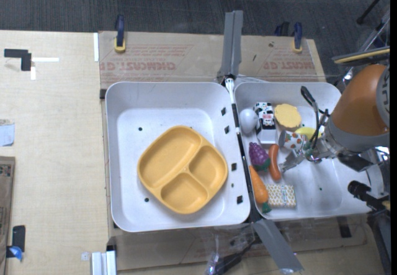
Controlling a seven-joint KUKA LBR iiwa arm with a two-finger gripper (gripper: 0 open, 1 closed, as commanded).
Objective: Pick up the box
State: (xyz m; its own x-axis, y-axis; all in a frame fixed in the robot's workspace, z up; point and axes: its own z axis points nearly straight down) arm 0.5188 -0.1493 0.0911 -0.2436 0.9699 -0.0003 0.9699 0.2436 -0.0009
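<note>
Camera view: jaws low in the right bin, beside the box, openness impossible to tell.

The wooden bench is holding two white bins side by side. The left bin and the right bin are sitting on brown cardboard.

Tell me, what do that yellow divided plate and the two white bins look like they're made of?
The yellow divided plate looks like moulded plastic with a matte to satin finish: even colour, rounded ridges between its three compartments. The left bin and right bin also look like plastic, smooth and slightly glossy, with soft rounded corners and light reflections, though thin enamelled metal can't be ruled out.
</note>
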